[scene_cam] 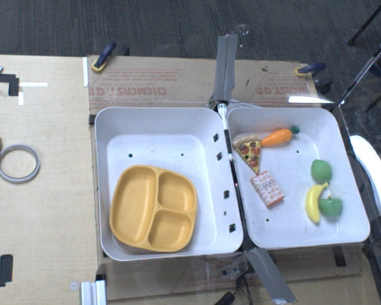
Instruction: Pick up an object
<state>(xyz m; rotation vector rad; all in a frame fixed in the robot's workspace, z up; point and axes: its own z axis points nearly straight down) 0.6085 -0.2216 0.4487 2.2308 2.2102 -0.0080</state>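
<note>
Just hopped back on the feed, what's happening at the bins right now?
Nothing is being handled yet. The left bin holds a yellow divided plate. The right bin holds the toy food, all lying loose on its floor: a carrot and a pizza slice near the back, a small pink box in the middle, and a banana between two green fruits on the right. No pick has been made.

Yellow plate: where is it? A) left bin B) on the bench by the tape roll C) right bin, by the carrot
A: the yellow plate, with three compartments, lies in the left bin, while the toy foods are in the right bin.
</note>
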